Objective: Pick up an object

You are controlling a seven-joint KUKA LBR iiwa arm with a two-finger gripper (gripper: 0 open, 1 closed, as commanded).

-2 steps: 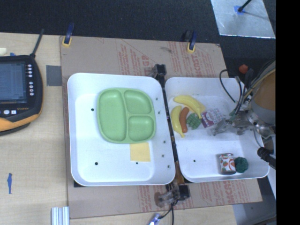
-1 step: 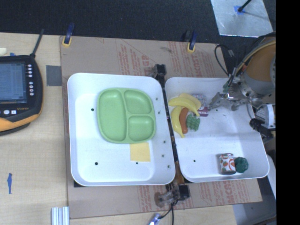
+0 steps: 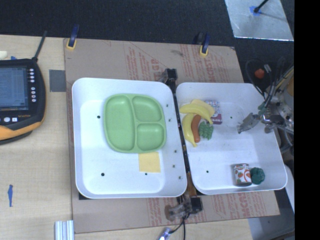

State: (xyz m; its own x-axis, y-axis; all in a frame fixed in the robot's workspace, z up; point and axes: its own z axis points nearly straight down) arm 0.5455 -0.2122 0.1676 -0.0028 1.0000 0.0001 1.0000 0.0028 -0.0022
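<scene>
The right bin (image 3: 225, 149) holds a cluster at its left side: two yellow bananas (image 3: 196, 109), a red sausage (image 3: 196, 134), a green broccoli piece (image 3: 205, 130) and a small purple-printed packet (image 3: 215, 105). Near its front right corner lie a small can (image 3: 242, 174) and a green lump (image 3: 257, 174), touching each other. My gripper (image 3: 248, 123) hangs over the right side of this bin, pointing left, well apart from both groups. Nothing shows in its grasp.
The left bin (image 3: 85, 149) bears a green divided plate (image 3: 135, 122) and a yellow square slice (image 3: 149, 162) in front of it. A tablet controller (image 3: 17, 96) lies on the bench at far left. Cables and arm hardware (image 3: 275, 99) crowd the right edge.
</scene>
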